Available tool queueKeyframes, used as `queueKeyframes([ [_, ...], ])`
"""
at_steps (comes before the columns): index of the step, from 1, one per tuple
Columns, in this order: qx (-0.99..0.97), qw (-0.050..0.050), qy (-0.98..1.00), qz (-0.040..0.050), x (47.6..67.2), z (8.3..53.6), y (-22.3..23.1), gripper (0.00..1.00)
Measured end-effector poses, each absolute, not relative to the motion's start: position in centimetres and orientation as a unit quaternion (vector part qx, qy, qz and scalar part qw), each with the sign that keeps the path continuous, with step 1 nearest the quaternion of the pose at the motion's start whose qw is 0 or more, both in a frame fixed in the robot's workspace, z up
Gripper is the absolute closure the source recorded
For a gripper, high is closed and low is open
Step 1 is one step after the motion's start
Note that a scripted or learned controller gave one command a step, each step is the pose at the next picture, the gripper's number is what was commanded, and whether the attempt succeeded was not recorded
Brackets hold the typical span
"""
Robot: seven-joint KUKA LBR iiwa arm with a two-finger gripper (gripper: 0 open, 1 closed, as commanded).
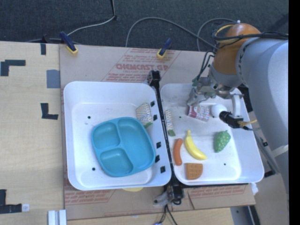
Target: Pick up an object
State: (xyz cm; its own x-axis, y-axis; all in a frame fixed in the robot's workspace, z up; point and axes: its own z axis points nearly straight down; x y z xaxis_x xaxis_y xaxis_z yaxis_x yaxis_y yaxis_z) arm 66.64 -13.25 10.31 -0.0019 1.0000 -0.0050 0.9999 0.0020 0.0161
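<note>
From the overhead camera you are looking down at a slant on a tabletop [28, 125] covered partly by a cardboard sheet [136, 64], with two shallow white bins side by side on it. The left bin [75, 102] holds a blue divided plate [123, 146] across its middle, and a small patterned packet [145, 112] lies just beyond the plate's far right corner, close to the wall shared with the other bin. The right bin [234, 172] carries the loose items: a second narrow packet [168, 120] beside its left wall, an orange carrot [178, 151] near its left front, a yellow banana [192, 146] just right of the carrot, a brown waffle-like square [193, 170] at the front edge, and a green leafy piece [221, 141] toward the right wall. Your grey arm [262, 78] reaches in from the right, its orange band [232, 46] above the far right corner of that bin. The end effector [199, 99] hangs over the bin's far middle, right above a pink and white packet [198, 112] and apparently touching it. You cannot tell from here how wide the end effector stands, nor whether it grips the packet.
</note>
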Motion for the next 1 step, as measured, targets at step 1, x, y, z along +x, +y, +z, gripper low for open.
queueKeyframes([
  [1, 0.706, 0.007, 0.708, 0.0037, 66.62, 10.27, -13.25, 0.00],
])
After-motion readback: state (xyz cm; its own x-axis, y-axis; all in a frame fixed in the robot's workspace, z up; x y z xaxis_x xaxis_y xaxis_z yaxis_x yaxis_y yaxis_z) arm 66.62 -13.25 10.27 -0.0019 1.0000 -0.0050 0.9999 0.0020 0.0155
